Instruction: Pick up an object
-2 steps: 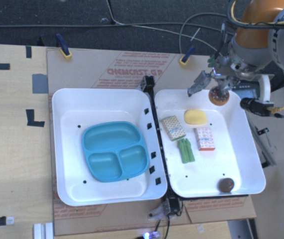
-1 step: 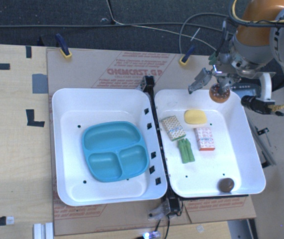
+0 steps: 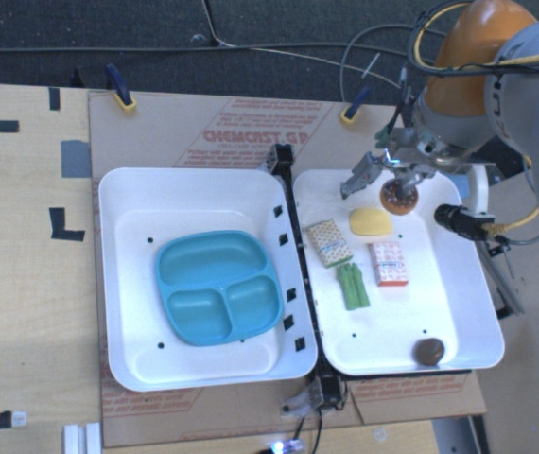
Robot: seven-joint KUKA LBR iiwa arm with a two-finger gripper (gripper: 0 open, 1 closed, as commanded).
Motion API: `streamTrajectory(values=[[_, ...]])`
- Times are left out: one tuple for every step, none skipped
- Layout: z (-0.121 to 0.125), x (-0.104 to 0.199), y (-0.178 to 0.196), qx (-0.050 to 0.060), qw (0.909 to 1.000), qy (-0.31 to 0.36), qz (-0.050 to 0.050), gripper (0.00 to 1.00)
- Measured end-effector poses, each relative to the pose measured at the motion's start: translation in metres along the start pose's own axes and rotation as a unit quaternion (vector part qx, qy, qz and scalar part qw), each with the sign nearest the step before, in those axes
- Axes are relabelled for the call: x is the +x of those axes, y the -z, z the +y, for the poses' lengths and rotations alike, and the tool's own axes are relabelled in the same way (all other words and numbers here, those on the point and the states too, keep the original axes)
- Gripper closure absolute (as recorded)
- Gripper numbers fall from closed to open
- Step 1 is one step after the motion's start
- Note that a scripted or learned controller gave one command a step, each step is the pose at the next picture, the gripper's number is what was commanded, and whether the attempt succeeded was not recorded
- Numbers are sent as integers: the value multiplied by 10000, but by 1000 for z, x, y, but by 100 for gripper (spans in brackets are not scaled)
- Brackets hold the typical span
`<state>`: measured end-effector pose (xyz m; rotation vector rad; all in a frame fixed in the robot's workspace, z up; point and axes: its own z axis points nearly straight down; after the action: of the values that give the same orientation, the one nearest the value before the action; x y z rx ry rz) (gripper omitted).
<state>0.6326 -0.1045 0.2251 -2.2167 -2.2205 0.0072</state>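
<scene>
Pale wood and a printed cardboard sheet cover the bench (image 3: 24,253), with dark carpet and loose cables behind it and two clamps pinning the cardboard's far edge. Two shallow white bins sit side by side on the cardboard. From this slanted overhead view, the left bin (image 3: 128,192) carries a teal divided plate (image 3: 218,287), smooth moulded plastic with three compartments. The right bin (image 3: 468,334) holds the loose pieces: a yellow rounded lump (image 3: 371,221) near its far side, a patterned tan block (image 3: 328,242) just beside the centre divider, a green ridged strip (image 3: 353,286) below that, a red-and-white printed packet (image 3: 389,263) to its right, and a small brown ball (image 3: 429,351) alone in the near corner.

The arm hangs over the right bin's far end, and the tool (image 3: 388,170) sits just above a small round brownish object (image 3: 400,198), which lies next to the yellow lump. Whether the tool is released or clenched cannot be told, nor whether it touches the object. That round piece looks light and hard, likely to roll or squirt sideways, so pinching it across its widest part seems safest.
</scene>
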Motion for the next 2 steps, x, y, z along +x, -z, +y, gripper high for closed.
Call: streamTrajectory(values=[[-5,-2,-64,4,10000,-1,-1,0],[-8,0,-107,-7,10000,3,-2,0]])
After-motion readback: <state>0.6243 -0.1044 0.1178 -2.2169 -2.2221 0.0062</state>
